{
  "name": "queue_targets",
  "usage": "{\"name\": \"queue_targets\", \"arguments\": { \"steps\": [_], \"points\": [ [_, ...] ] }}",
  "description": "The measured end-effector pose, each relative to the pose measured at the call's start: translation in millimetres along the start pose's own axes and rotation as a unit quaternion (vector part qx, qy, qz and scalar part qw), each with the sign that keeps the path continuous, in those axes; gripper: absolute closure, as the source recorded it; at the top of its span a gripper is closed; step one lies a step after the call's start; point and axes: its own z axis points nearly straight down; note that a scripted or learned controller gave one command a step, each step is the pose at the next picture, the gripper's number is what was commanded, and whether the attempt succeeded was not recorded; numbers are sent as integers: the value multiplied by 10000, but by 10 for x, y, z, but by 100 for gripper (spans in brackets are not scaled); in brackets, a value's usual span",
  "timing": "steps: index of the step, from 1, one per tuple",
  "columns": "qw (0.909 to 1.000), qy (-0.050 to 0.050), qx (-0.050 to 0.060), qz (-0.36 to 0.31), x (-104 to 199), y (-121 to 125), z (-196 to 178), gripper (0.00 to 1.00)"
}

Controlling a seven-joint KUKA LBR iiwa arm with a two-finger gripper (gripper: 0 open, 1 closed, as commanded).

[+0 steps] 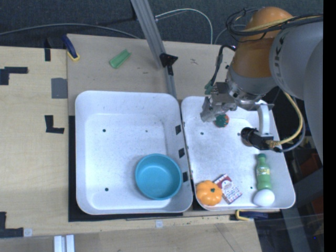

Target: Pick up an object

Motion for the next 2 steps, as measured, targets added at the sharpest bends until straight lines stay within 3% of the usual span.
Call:
{"name": "queue_targets", "arguments": {
  "steps": [2],
  "points": [
    [10000,0,4,-7,1187,-28,86,100]
  ]
}}
